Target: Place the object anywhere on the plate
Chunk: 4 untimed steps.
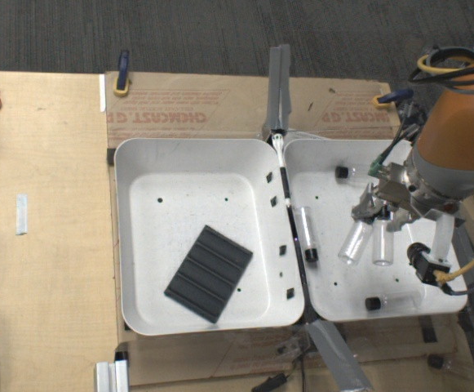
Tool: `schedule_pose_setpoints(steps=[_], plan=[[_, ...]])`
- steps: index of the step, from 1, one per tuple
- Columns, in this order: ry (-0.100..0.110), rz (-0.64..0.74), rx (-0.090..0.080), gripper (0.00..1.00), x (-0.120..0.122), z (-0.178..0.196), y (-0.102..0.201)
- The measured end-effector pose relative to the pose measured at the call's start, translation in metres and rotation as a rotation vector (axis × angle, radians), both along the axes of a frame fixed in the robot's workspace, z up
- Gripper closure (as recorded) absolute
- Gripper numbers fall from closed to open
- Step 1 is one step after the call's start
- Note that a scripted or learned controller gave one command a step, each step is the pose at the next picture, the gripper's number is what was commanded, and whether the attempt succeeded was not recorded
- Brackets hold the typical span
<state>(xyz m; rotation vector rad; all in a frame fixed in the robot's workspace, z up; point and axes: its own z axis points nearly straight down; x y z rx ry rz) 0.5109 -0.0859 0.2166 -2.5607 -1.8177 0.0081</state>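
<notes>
The tabletop carries two white bins. The left bin holds the dark ribbed plate, lying flat — an easy target. Over the right bin, the jaws stand apart, straddling nothing; the clear tube lies by the divider.

A dark grey carpeted floor runs across the top. Below it lies the pale wooden desk, with a sheet of brown cardboard printed in red letters laid over it, held at its far edge by a blue-handled clamp. Light is even and soft.
</notes>
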Motion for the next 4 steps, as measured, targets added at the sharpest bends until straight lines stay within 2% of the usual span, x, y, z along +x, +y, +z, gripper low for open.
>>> schedule_pose_setpoints(steps=[1, 2, 3, 4], plan=[[0.001, 0.020, 0.000, 1.00, 0.067, -0.027, 0.059], [0.001, 0.151, 0.001, 1.00, -0.032, 0.002, 0.142], [0.001, 0.295, 0.000, 1.00, 0.048, -0.016, 0.193], [-0.001, 0.509, 0.001, 1.00, -0.020, 0.073, 0.160]])
